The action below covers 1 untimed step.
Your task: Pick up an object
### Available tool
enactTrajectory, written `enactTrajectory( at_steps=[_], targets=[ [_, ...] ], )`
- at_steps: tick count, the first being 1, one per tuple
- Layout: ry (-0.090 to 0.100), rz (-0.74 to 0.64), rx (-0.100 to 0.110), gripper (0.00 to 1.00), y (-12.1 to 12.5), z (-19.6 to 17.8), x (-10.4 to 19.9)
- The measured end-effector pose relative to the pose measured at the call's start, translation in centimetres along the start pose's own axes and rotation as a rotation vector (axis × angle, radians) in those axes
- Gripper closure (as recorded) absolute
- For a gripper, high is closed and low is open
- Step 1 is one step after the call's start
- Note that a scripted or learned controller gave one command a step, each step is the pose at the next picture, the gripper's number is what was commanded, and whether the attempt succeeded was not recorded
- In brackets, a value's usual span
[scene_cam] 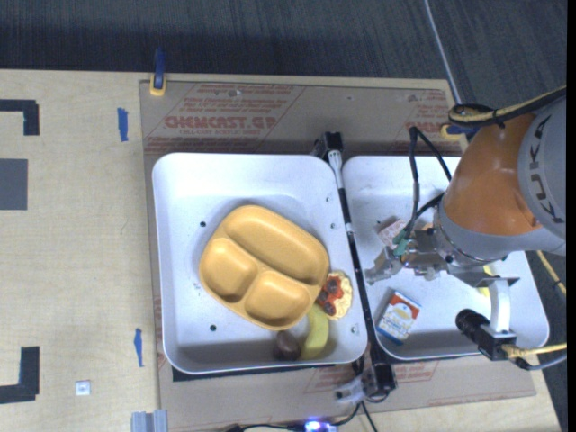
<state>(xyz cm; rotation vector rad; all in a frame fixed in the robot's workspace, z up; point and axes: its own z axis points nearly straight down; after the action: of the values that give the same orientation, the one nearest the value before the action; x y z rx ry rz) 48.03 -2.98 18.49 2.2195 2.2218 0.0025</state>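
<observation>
My gripper [385, 252] hangs over the left part of the right bin [531, 327], below the grey and orange arm. Its two fingers stand apart, open, with only white bin floor between them. A small white box [399, 318] with blue and orange print lies on the bin floor just below the gripper, apart from it. In the left bin [175, 241] a large yellow divided tray [263, 264] lies tilted. At its lower right edge sit a yellow banana [317, 333], a round pizza-like toy [336, 295] and a small brown object [287, 346].
The arm's bulk covers the middle and right of the right bin. Black cables run over the divider between the bins and along the right bin's upper part. A black cylinder part [479, 329] juts out near the right bin's front rim.
</observation>
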Motion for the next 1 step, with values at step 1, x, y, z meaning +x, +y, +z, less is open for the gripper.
enactTrajectory(
  at_steps=[1],
  targets=[
    [-0.002, 0.003, -0.001, 0.00, -0.06, 9.89, -6.30]
  ],
)
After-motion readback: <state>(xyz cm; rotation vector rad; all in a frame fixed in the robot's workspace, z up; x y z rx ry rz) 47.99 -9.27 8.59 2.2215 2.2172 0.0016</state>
